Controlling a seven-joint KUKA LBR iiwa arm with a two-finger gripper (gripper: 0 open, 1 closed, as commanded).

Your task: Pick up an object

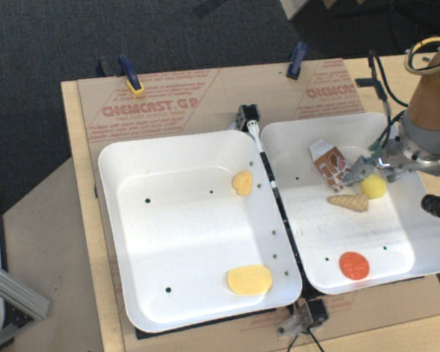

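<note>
My hand [359,171] hangs low, grip state unclear, just beside the small round yellow ball [373,187] and brown patterned carton [329,163].

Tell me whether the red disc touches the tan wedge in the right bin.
Apart. The camera view shows bare white bin floor between the red disc and the tan wedge.

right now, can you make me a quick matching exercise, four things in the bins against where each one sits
Things:
1. red disc
2. yellow ball
3. wide yellow piece
4. brown and white box

Places:
A. left bin, near edge
B. right bin, far part
C. right bin, near edge
D. right bin, beside the gripper

Pairs: 1-C, 2-D, 3-A, 4-B
</note>
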